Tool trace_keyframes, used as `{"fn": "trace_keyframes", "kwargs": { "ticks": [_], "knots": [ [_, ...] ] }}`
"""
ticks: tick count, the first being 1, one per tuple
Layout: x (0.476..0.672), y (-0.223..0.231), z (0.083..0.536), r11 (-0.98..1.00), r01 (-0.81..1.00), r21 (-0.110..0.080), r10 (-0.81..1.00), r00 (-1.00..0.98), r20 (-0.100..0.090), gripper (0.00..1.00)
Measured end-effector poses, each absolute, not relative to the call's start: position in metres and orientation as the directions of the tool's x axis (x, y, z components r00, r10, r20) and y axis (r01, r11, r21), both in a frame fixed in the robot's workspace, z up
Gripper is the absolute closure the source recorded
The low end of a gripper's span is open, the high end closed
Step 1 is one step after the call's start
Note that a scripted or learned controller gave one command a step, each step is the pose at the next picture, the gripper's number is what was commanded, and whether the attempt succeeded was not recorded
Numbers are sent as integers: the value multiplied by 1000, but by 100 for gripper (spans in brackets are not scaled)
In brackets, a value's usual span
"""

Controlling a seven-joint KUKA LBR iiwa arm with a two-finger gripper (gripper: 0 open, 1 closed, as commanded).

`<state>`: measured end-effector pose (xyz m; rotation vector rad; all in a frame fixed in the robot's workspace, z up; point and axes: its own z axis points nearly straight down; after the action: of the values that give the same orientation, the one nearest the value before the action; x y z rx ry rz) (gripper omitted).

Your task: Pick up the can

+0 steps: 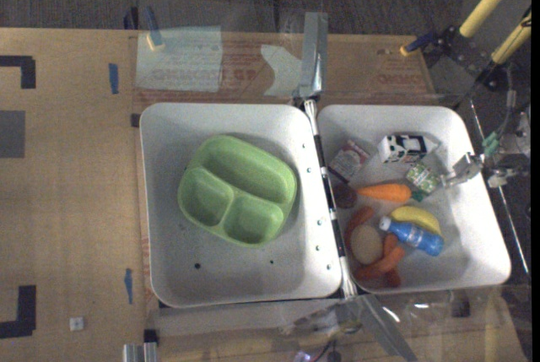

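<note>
**Supervisor:** Report gripper position and finger state.

**Operator:** I see the gripper [462, 170] low over the right bin [488, 263], near its right wall. I cannot tell whether its parts are apart or together; they are small and blurred from here.

**Supervisor:** Locate the can.

**Operator:** I read the can [422, 180] as the green-and-white item lying just left of the gripper tip, above the banana [418, 218]. Whether the two touch, I cannot tell.

**Supervisor:** List the remaining contents.

**Operator:** Right bin: a carrot [384, 192] beside the can, a blue bottle [413, 237] under the banana, a black-and-white carton [403, 148] near the rear wall, a small packet [350, 160] to its left, and a potato [366, 244] among reddish pieces at the front. Left bin [164, 267]: a green divided tray [238, 191], set at a slant.
</note>
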<state>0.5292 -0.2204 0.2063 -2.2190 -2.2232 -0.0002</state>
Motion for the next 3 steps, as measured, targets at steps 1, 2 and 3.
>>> {"fn": "trace_keyframes", "kwargs": {
  "ticks": [1,2,3],
  "knots": [
    [586,-223,145,49,999,2,999,-49,-2,0],
    [594,-209,86,47,999,4,999,-48,16,0],
    [577,-205,126,174,985,1,985,-174,0,0]
  ]
}}
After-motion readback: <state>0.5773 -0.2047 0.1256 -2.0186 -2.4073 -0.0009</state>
